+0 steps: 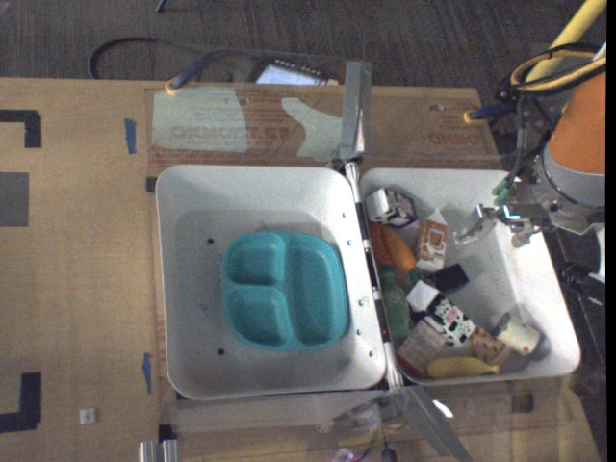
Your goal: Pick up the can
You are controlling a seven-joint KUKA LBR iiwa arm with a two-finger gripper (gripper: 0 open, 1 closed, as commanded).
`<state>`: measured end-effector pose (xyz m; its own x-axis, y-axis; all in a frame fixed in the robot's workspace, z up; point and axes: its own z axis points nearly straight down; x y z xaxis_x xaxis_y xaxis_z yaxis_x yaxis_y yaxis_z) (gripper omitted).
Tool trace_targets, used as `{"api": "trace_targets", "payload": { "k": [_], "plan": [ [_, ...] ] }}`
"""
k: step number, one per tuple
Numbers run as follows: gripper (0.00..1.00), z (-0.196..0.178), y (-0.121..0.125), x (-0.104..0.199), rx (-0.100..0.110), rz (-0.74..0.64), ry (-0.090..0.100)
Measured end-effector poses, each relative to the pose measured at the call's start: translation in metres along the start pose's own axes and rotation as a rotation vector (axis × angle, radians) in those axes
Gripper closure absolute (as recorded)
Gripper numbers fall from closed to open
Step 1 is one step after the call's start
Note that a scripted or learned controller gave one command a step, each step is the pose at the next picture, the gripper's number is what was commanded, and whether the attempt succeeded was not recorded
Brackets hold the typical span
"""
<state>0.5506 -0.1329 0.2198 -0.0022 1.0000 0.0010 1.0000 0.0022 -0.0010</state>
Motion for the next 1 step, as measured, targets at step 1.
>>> {"api": "trace_targets", "payload": {
  "k": [1],
  "plan": [
    [0.0, -0.0346, -0.0206, 0.0048, -0.003, 0.203, -0.002]
  ]
}}
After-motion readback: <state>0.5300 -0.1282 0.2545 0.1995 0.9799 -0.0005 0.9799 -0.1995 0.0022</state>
